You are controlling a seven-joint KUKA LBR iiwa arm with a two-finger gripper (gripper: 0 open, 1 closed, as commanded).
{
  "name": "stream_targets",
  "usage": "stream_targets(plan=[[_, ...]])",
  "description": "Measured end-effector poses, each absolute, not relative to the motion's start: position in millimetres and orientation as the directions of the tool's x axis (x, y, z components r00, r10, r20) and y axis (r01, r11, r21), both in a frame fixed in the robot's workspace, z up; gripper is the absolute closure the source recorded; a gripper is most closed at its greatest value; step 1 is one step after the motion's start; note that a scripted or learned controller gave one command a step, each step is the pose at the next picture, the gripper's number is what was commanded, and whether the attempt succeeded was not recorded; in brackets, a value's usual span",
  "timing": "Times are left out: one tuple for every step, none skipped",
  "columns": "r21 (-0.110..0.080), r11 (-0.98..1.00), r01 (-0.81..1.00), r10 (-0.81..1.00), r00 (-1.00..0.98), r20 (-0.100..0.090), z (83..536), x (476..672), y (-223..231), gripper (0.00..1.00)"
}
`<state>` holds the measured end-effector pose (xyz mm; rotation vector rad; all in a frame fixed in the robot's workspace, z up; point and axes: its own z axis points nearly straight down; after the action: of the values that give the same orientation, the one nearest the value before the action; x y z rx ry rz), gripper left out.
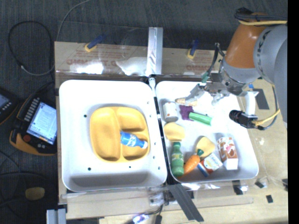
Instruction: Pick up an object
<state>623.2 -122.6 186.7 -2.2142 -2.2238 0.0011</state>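
Objects for picking sit packed in the right bin (250,148), no single target named. Camera view: claw (206,91) hangs over that bin's upper part, two fingers (194,96) spread apart, nothing between them, so open and empty. Just below the claw: purple piece (186,111) and green cylinder (200,118), touching or nearly so. Below-left of the claw: white cup (169,110), then a yellow lemon-like toy (174,131). Further below: green bottle (176,157), orange carrot (191,163), yellow wedge (205,145), small cartons (227,152), all crowded together. Far left of the claw, in the left bin (70,125): yellow divided tray (105,129) with a blue-white bottle (133,140) lying in it.

Judgement: pick not yet made; nearest candidates are the purple piece and green cylinder.

Risks: items lie close, so a descending finger may land on top of one instead of beside it, or pinch two at once. Green cylinder is round and could roll out as the fingers close. Claw is near the bin's upper wall; a drop there could clip the rim. Cup may tip if nudged.
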Motion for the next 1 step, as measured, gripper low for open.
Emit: stream_targets(plan=[[-0.002,0.073,0.997,0.997,-0.073,0.0,93.3,630.7,-125.1,0.0]])
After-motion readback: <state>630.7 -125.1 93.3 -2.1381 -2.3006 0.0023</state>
